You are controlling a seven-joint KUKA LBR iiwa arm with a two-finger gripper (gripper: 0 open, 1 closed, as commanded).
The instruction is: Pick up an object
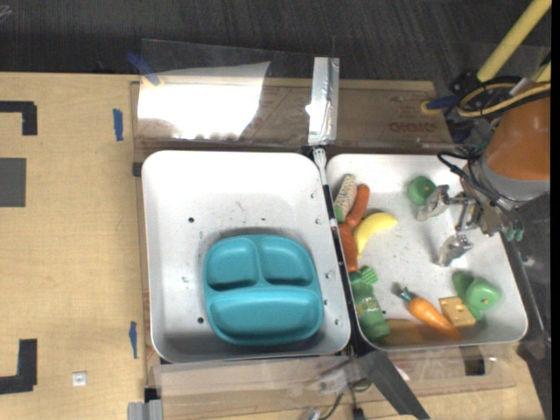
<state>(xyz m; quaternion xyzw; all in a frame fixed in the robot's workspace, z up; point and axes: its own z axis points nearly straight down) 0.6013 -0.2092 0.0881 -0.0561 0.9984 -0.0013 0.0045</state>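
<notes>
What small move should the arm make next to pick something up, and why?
Probably lower the tool a little onto one nearby toy. It sits over the right bin with nothing visibly between its fingers, a green piece just left of it and another green piece below it in the view.

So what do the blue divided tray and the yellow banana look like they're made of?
The blue divided tray looks like moulded plastic: one even teal colour, rounded compartment edges, a soft sheen. The yellow banana seems to be a plastic or rubber toy: flat, uniform yellow, smooth and unblemished, though too small to be sure which.
</notes>
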